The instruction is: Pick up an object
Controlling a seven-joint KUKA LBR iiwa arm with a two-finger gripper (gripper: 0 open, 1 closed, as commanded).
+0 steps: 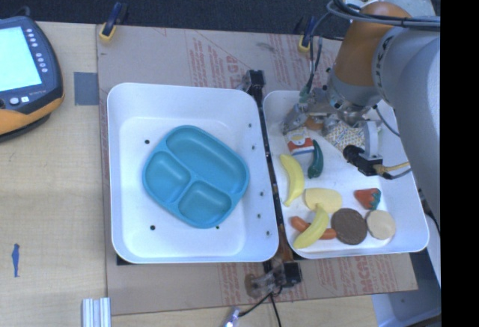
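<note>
Arm (pixel 389 41) looms nearest lens, grey, orange band above wrist; gripper (pixel 308 120) low over far end of right bin (pixel 404 247); grip state cannot tell; red-white carton (pixel 300 146) and green item (pixel 315 159) just below it; bananas (pixel 293 178), yellow wedge (pixel 322 198), brown disc (pixel 349 226), tan disc (pixel 380 225) nearer front; blue divided plate (pixel 195 176) in left bin (pixel 120 161); pendant (pixel 22 78) far left

bulky grey arm (pixel 408 71) with a rounded orange band (pixel 367 34) (black cables looped above it), ending in a small metallic gripper (pixel 314 112).
</note>
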